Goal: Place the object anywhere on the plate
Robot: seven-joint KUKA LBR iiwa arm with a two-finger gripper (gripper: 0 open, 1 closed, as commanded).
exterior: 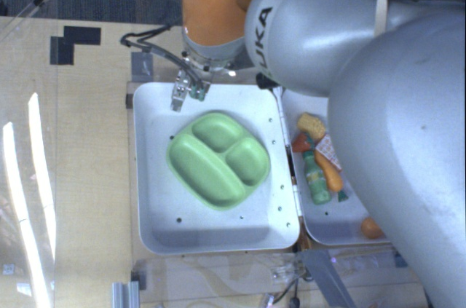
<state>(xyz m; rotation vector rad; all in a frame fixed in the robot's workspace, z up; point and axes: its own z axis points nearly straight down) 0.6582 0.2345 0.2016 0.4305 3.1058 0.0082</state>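
A green plate (219, 159) with three sections lies in the middle of the left white bin (156, 226). My gripper (186, 94) hangs over that bin's far left corner, just beyond the plate's far edge and apart from it. Its fingers stand open and I see nothing between them. The loose objects lie in the right bin (328, 232): a yellow corn piece (312, 126), a red piece (301, 143), a green bottle (317, 180), an orange carrot (330, 171) and an orange ball (371, 228). The arm covers much of that bin.
The big grey arm with its orange band (215, 1) reaches in from the right and hides the right bin's far and right parts. A black cable (149, 46) loops left of the wrist. Wooden bench top (65, 154) spreads to the left.
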